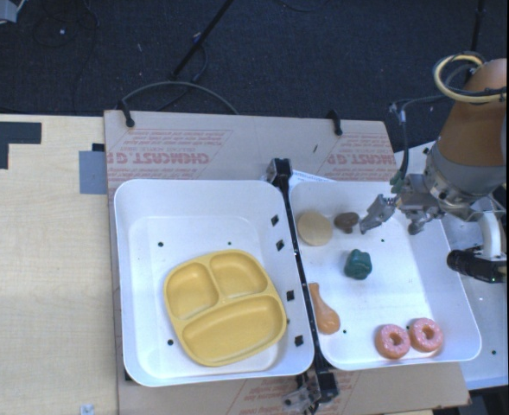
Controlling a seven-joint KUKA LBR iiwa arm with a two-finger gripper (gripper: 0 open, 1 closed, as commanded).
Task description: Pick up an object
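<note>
Hovering at the approach stage with gripper (398, 214) spread and carrying nothing over the right bin (448, 305), just beside the brown stone-like lump (346, 222), needing descent and closing.

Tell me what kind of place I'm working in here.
Likely a robotics lab bench set up for grasping trials: two white bins side by side on cardboard, toy items such as two pink doughnuts and a yellow divided plate, and loose cables on dark carpet behind the bench.
</note>
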